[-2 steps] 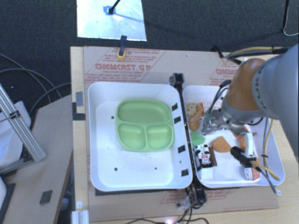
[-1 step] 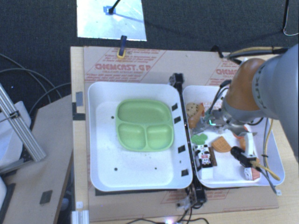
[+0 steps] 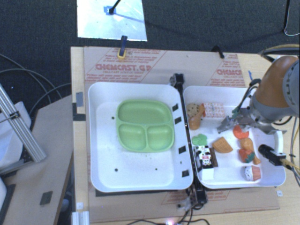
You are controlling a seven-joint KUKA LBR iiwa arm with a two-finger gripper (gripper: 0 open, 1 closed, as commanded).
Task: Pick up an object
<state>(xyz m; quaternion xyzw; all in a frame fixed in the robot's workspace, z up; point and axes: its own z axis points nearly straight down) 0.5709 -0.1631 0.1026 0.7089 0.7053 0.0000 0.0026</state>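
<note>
Currently the hand (image 3: 228,123) sits low in the right bin (image 3: 220,178), arm coming in from the right with the orange band up top. Two dark fingers (image 3: 224,124) point left, slightly apart, nothing visible between them, so I read it as part-open and empty. Not holding anything yet.

Candidates relative to the hand:
- red-orange piece (image 3: 240,132) just beside it, tucked under the wrist side
- orange wedge (image 3: 223,146) just below the fingertips, lying clear of its neighbours
- green piece (image 3: 199,139) further left and down
- cookie-like piece (image 3: 193,110) and pink patterned block (image 3: 213,109) up and to the left
- carrot-like piece (image 3: 248,151) and small cup-shaped toy (image 3: 252,173) behind and below

My pick is the orange wedge: nearest to the fingertips, free space on both sides. For a clean grasp, centre the fingers over it, open wider than its short side, descend straight, close only once the fingers straddle it. The red-orange piece is a worse choice, too close to the wrist, likely a push rather than a pinch.

Risk: fingertips clip the wedge edge and skate it toward the black-and-white block (image 3: 204,156).

The left bin (image 3: 103,172) holds a green divided tray (image 3: 144,125), not relevant here.
</note>
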